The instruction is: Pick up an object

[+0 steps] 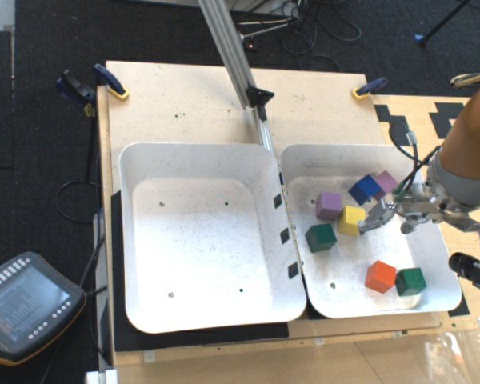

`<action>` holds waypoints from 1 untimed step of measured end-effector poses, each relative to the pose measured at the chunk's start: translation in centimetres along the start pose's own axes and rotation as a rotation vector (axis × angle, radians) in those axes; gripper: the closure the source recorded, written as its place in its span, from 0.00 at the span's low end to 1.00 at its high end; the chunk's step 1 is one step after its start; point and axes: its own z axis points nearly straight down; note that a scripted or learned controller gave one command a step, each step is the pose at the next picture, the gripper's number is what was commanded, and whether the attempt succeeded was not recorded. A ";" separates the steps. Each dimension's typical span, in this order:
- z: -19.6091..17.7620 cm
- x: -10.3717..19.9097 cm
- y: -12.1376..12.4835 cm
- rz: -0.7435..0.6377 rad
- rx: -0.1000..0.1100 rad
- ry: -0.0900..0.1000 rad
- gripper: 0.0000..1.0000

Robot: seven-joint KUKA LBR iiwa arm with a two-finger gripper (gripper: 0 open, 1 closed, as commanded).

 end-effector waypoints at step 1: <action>6.4 -0.1 -0.3 0.000 0.001 0.001 0.00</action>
